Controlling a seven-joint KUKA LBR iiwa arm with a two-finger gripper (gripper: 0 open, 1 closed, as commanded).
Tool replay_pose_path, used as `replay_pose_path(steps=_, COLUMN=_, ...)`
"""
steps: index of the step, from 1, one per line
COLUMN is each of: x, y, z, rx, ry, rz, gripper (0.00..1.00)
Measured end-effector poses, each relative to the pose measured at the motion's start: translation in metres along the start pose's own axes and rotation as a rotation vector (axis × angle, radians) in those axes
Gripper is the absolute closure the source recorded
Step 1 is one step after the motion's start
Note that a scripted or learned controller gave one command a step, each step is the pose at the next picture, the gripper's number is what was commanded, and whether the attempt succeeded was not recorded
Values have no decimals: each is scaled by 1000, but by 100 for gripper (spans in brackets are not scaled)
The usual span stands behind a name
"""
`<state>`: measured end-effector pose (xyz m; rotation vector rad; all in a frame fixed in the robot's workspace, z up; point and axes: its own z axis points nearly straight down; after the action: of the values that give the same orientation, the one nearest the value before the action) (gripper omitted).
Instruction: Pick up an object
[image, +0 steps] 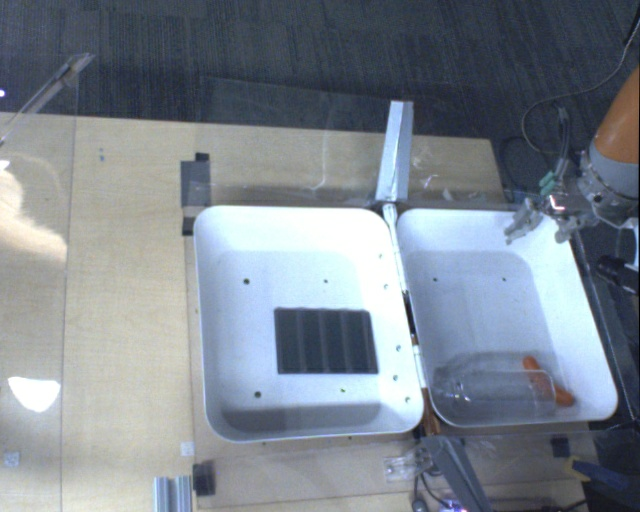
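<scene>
1. The tool (541, 218) hovers at the upper right corner of the right bin (470, 270); nothing sits between its fingers, which look spread apart
2. A clear plastic bottle (497, 385) with an orange cap lies on its side near that bin's front edge, well apart from the tool
3. A dark ridged block (325, 340) lies flat in the left bin (240, 260) on the bench (110, 330)

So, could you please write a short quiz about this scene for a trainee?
1. True or false: the dark ribbed pad lies in the right bin.
2. Which bin holds the clear bottle? A left bin B right bin
3. Fill in: the gripper hangs over the right bin's far ____ corner.

Key: 1 false; 2 B; 3 right.
</scene>
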<state>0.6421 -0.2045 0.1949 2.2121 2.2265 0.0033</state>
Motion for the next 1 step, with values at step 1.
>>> replay_pose_path(steps=1, x=2, y=-83, z=-26, rx=-2, ry=-1, rz=48, gripper=0)
